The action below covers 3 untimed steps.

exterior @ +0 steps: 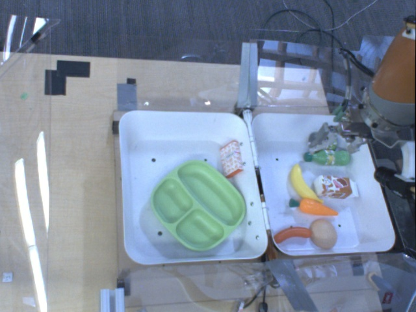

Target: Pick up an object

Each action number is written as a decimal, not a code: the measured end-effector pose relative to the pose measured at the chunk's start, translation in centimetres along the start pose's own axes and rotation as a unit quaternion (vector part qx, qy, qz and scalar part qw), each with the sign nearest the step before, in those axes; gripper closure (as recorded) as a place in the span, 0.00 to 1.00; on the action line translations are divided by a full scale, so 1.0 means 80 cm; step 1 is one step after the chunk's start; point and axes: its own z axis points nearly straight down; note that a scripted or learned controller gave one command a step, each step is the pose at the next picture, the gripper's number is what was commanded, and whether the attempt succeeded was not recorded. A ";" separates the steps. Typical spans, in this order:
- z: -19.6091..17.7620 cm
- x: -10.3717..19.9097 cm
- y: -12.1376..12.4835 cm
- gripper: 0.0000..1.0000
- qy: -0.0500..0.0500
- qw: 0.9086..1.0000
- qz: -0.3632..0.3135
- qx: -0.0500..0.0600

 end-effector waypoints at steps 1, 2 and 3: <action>0.117 0.001 -0.082 0.00 0.000 1.000 0.023 0.001; 0.221 -0.001 -0.038 0.00 0.000 0.998 0.069 -0.005; 0.205 0.001 -0.035 1.00 0.001 0.998 0.068 -0.007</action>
